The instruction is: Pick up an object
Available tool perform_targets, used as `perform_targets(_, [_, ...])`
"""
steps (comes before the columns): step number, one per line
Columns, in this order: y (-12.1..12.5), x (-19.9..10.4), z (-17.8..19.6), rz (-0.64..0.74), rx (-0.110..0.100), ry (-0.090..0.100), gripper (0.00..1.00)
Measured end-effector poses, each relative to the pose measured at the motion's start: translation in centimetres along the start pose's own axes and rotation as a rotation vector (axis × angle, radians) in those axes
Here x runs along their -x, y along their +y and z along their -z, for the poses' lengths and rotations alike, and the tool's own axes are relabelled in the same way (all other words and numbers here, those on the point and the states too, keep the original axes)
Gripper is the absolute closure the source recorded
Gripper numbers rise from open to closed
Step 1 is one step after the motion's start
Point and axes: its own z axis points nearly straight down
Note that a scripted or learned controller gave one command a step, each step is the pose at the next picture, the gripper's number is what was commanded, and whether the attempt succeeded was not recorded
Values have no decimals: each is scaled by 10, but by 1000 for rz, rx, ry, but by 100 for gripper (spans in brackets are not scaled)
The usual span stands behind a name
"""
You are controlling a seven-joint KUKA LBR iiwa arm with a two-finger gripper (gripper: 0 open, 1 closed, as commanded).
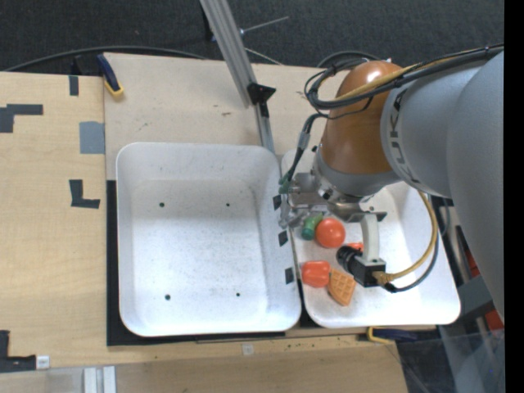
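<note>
The bench [188, 88] is carrying two white bins side by side, and the arm [426, 121] is reaching in from the right and bending down over the right bin [426, 305]. From where I am standing, its grey bulk and the orange band [364, 121] are covering most of that bin's far half, which makes sense if the program is aiming at the toys heaped near the bin's left wall.

The left bin [196, 236] is lying bare apart from a few dark specks, so nothing there is inviting a grasp.

The end effector [304, 211] is hanging low at the right bin's left edge, close to the wall shared with the other bin. I cannot tell whether it is open or closed; the wrist and cabling are hiding that part.

The candidates are sitting in a tight cluster just below it. An orange ball [331, 233] is lying nearest, with a small green piece [309, 230] touching its left side. A little nearer to me, a red piece [315, 273] is resting against a tan waffle-like piece [342, 288]. A black fitting [360, 264] with a yellow cable is sitting just right of these; it looks like part of the rig, not a toy.

I am judging that the ball or the green piece is the target, and that the crowding against the wall is making a clean grip harder.
</note>
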Motion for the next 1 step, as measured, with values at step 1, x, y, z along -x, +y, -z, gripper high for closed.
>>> perform_targets(1, [-17, -52, -4, 0, 0, 0, 100])
